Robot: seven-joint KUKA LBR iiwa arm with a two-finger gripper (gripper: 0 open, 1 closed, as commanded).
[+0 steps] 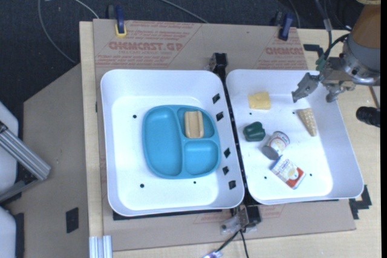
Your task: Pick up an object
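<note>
In the right bin [338, 184] lie a yellow block [260, 100], a green pepper-like piece [254, 130], a small can [277, 143] on its side, a tan cone [308, 121] and a white-and-red packet [288, 171]. My gripper [318, 92] hangs over the bin's upper right part, above and slightly right of the cone. Its two fingers [302, 89] are spread apart, open, with nothing between them.
The left bin [121, 178] holds a blue divided plate [163, 148] with a tan bread-like piece [193, 124] in its upper right compartment. Black clips line the ridge between the bins. Blue clamps sit at the board's far edge.
</note>
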